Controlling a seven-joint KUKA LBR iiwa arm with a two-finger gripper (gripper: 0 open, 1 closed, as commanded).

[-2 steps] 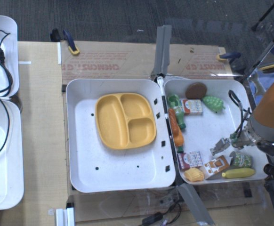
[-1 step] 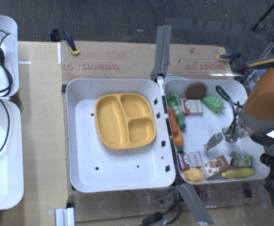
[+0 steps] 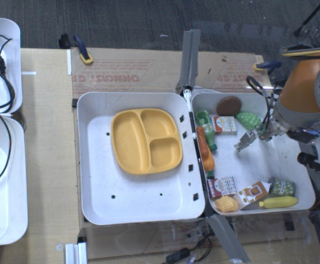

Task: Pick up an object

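Claw (image 3: 244,142) spread and holding nothing, above right bin (image 3: 270,166) floor, green toy (image 3: 248,119) just behind it

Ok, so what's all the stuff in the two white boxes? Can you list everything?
Bins: two, white, side by side; left bin, right bin.
Divided plate: one, yellow, left bin.
Round brown item: one, right bin's far end.
Green bumpy item: one, beside the brown one.
Small carton: one, white and red, far end.
Green bottle: one, along the divider.
Orange carrot-like item: one, along the divider.
Packets and toy food: several, mixed colours, near end.
Gripper: one, grey, over the right bin's middle.
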